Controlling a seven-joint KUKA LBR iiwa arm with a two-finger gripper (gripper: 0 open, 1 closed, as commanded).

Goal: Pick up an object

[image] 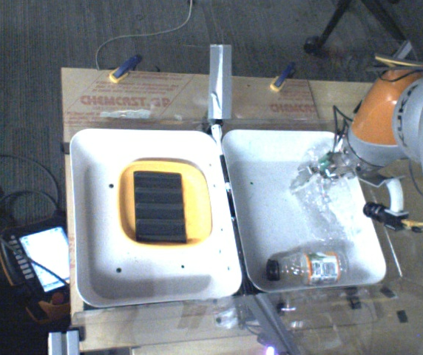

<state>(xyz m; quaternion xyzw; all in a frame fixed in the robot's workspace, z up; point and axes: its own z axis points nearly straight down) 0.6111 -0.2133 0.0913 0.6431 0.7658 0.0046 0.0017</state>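
The arm (400,120) is reaching into the right bin (271,198) at its far right corner, over crumpled clear plastic (321,180). The pincer (335,165) is sitting low there; its state I cannot tell. To grasp well, it should be descending squarely over one object. The bottle (308,267) is lying on its side by the near wall, well apart from the pincer.

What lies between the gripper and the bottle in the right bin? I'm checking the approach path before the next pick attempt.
The clear plastic bottle with the orange-and-white label lies on its side at the near edge of the right white bin. Crumpled clear plastic wrap sits between it and the arm's wrist area; nothing else visible intervenes.
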